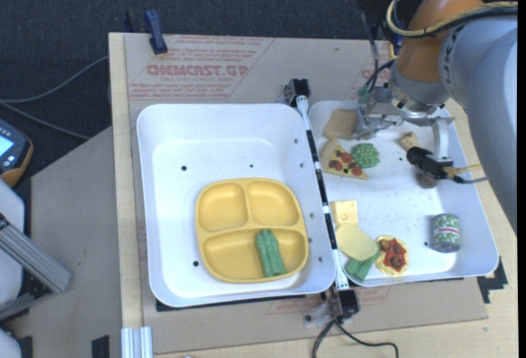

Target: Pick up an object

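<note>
Far left of the gripper (367,122), a yellow tray (246,225) carrying a green bean (269,253) sits in the left bin (164,184). The gripper is low at the right bin's (472,254) back, just above a broccoli floret (365,155) on a pizza slice (341,161); its grip state cannot be told. Crowded items risk a glancing miss.

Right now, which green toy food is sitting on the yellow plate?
The long green vegetable lies in the yellow plate's front compartment. The round green one sits in the right bin.
</note>
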You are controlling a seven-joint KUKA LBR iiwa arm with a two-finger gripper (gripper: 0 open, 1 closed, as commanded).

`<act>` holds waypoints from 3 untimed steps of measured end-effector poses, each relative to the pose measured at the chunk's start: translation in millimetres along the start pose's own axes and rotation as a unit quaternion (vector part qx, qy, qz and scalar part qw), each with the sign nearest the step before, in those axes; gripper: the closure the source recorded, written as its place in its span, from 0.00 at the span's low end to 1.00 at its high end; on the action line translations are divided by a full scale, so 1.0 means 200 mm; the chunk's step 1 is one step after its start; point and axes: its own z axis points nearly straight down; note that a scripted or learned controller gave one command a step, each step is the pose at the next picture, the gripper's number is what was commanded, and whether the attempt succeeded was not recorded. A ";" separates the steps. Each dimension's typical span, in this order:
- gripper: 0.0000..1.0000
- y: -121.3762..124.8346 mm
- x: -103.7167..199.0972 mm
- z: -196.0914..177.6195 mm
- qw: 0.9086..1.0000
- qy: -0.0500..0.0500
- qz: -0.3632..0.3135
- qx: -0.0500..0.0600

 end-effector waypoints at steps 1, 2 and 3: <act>0.00 0.00 0.00 0.00 1.000 0.000 0.000 0.001; 0.00 -0.27 0.00 0.04 1.000 0.001 0.003 -0.002; 0.00 -0.05 0.08 0.05 1.000 0.000 0.000 -0.002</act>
